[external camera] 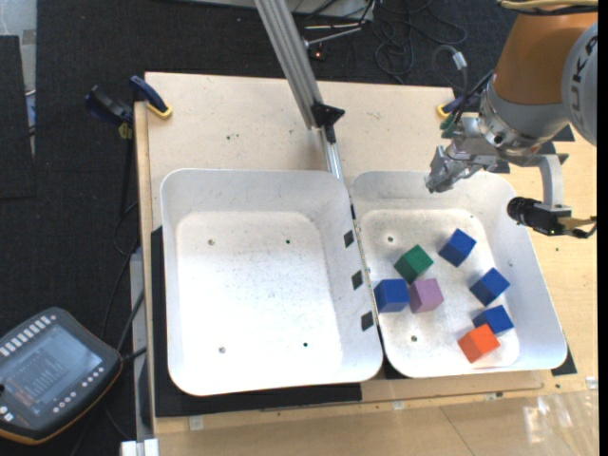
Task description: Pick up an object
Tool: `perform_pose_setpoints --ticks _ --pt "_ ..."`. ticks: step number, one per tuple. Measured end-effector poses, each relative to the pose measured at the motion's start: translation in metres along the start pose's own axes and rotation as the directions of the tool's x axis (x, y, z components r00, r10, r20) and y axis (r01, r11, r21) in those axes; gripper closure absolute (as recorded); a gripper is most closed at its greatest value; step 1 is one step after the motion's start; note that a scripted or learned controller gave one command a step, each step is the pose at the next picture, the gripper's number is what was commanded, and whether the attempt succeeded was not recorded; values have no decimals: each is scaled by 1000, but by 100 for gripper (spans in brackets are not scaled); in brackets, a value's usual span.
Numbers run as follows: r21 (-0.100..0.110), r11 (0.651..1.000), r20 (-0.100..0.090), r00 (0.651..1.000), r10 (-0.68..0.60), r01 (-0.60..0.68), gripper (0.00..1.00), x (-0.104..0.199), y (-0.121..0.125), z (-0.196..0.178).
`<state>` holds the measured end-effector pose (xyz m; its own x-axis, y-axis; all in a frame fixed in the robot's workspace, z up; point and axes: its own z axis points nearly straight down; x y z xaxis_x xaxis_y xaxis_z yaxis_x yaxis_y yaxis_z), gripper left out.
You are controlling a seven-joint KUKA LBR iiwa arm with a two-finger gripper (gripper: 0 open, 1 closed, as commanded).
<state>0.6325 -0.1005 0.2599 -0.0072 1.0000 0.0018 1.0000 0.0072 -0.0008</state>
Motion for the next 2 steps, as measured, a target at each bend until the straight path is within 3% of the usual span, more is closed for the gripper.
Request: perform_pose_setpoints --ticks 2 --pt "2 1000 0 1000 0 0 100 88 -30 15"
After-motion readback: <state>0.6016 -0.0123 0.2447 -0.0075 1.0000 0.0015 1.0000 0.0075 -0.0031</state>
